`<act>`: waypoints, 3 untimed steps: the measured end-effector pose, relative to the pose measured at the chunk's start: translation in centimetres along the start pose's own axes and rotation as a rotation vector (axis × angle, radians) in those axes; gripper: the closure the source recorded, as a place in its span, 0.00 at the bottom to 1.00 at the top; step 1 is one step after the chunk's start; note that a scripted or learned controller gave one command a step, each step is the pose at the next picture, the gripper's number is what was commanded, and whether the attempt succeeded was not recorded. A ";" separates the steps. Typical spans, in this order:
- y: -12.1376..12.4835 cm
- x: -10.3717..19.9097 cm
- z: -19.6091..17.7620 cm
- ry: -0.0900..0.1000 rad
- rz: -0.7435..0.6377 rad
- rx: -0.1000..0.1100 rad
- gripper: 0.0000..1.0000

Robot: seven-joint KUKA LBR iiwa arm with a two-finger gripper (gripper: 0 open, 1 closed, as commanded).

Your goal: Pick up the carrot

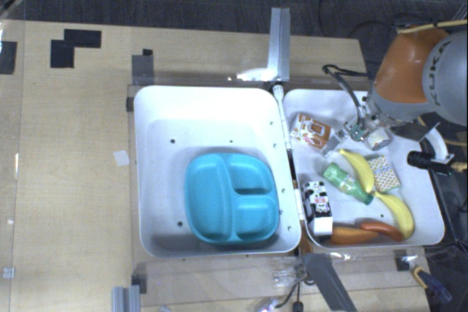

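Observation:
The carrot (352, 233) is a long orange piece lying flat along the front wall of the right bin (437, 230), just below the banana (380, 190). A redder elongated piece touches its right end. My gripper (368, 131) hangs over the back half of the same bin, well behind the carrot and apart from it, above the snack packet (311, 132) and the banana's upper end. The grey arm with its orange band (402, 73) comes in from the right.
Also in the right bin are a green bottle (349, 183), a patterned packet (385, 175) and a small black-and-white box (317, 201) near the divider. A blue sectioned plate (232, 197) lies in the left bin (157, 157).

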State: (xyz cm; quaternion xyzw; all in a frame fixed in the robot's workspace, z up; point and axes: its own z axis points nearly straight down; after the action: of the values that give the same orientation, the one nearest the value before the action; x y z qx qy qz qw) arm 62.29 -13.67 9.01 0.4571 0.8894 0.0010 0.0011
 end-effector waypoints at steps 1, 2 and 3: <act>4.3 -2.2 -7.8 -0.001 -0.022 -0.001 0.00; -0.2 3.0 -5.0 0.004 -0.352 0.002 0.00; 5.0 0.4 -7.2 -0.002 -0.588 -0.002 0.00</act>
State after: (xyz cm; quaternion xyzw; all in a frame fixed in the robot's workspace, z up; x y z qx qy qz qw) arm 66.10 -10.40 16.27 0.1796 0.9837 0.0012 0.0027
